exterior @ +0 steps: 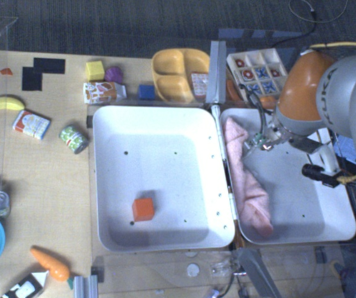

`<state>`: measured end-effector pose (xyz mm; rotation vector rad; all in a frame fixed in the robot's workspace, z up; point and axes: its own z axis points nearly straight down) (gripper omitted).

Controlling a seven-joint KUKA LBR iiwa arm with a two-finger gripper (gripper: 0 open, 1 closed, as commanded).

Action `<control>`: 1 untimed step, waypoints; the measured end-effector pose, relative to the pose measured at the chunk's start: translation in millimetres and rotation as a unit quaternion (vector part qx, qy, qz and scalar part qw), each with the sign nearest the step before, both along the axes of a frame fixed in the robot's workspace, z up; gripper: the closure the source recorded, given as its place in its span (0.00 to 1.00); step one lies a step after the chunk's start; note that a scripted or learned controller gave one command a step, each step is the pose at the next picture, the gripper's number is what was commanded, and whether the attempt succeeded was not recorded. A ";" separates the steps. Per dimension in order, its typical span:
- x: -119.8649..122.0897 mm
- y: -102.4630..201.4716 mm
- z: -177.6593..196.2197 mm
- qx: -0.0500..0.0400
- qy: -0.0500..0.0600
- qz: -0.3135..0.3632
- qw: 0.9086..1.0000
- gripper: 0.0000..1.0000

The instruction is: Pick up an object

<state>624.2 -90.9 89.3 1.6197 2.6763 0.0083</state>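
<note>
Overhead view, evenly lit, fairly bright, w/ soft diffuse light from above. White bins (pixel 159 120) look slightly washed out, pale grey shading along their inner walls. Orange cube (pixel 143 208) casts a small soft shadow on its left. Arm (pixel 327 98) shows mild sheen on its orange band; soft shadow beneath it. Overall pic low-res, slightly soft, edges a bit blurry, colours muted.
</note>
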 end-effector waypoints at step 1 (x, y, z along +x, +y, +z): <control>0.0 0.0 0.0 0.000 0.000 0.000 1.000 0.00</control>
